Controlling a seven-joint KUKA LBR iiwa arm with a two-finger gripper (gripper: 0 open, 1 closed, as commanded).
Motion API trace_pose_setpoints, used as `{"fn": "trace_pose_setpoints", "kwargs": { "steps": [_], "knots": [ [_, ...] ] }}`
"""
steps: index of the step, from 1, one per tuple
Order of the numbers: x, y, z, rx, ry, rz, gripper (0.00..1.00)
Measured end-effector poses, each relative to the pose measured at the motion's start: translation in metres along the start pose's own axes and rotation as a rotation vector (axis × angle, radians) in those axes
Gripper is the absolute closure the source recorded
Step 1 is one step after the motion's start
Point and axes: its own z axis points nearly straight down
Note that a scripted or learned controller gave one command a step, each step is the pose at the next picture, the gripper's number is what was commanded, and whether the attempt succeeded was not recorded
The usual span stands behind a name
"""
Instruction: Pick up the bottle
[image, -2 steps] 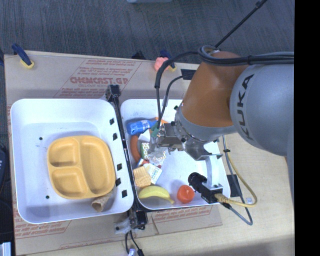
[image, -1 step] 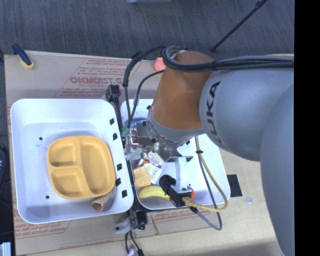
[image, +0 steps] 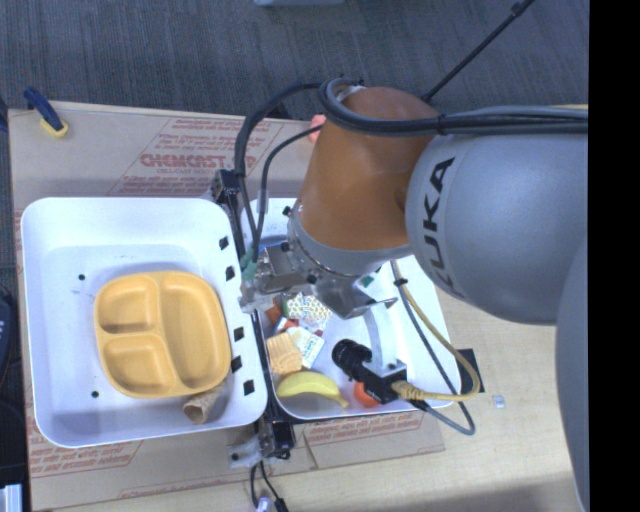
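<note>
Arm (image: 480, 220) reaches in from the view's right. Its orange band (image: 355, 170) and wrist hang low over the right bin (image: 272, 218) and cover most of its floor.

Jaws: under the wrist, near the wall shared with the left bin (image: 50, 240). Cannot tell whether they are open or closed, and nothing can be seen held in them.

Bottle: hidden, or lost in the clutter. Judged to lie in the right bin beneath the wrist. Its long axis and its bearing from the jaws cannot be read.

Visible in the right bin, toward its near end: speckled packet (image: 305, 310), waffle-like square (image: 284, 352) just beside it, banana (image: 310, 388) along the near wall, small orange piece (image: 366, 397).

Left bin: yellow divided plate (image: 160, 332), tan cone-shaped piece (image: 205, 406) touching its near edge. Both are well apart from the jaws.

Judgement: the jaws are already over the right bin. Any grasp here depends on the bottle's position under the wrist, which is unverified.
</note>
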Motion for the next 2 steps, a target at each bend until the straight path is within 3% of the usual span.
{"fn": "trace_pose_setpoints", "kwargs": {
  "steps": [1, 2],
  "knots": [
    [0.017, 0.004, 0.044, 0.005, 0.000, 0.279, 1.00],
    [-0.042, -0.007, 0.043, 0.003, 0.001, 0.078, 1.00]
  ]
}}
